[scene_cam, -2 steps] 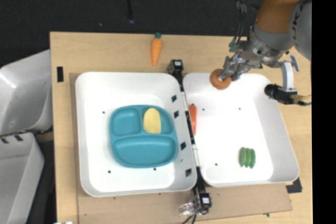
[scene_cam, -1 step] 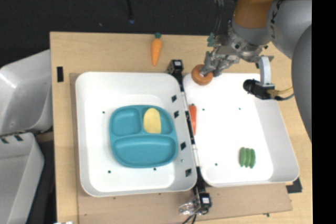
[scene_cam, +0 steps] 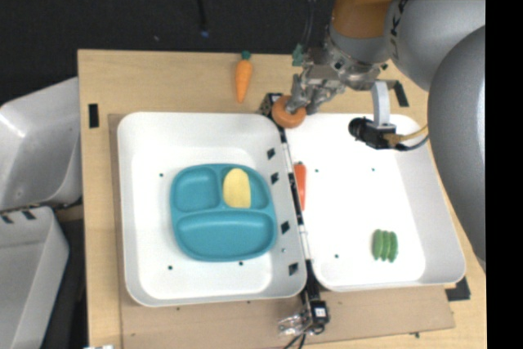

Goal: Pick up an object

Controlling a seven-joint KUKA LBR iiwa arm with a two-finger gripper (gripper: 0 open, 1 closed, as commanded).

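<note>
A wooden bench (scene_cam: 98,78) stands against a dark backdrop, bearing two white bins. The left bin (scene_cam: 139,257) holds a blue divided plate (scene_cam: 204,237) with a yellow piece (scene_cam: 237,189) in one compartment. A toy carrot (scene_cam: 243,76) lies on the wood behind. The right bin (scene_cam: 425,257) holds a red strip (scene_cam: 300,184) by the divider and a green pod (scene_cam: 385,245). The gripper (scene_cam: 304,98) hangs at the bins' shared back corner, just above an orange round thing (scene_cam: 288,115); whether it grips is unclear.

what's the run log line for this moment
gripper: top edge where bins meet, at orange round thing, grasp unclear | carrot: on bench | blue tray: left bin | green thing: right bin
</note>
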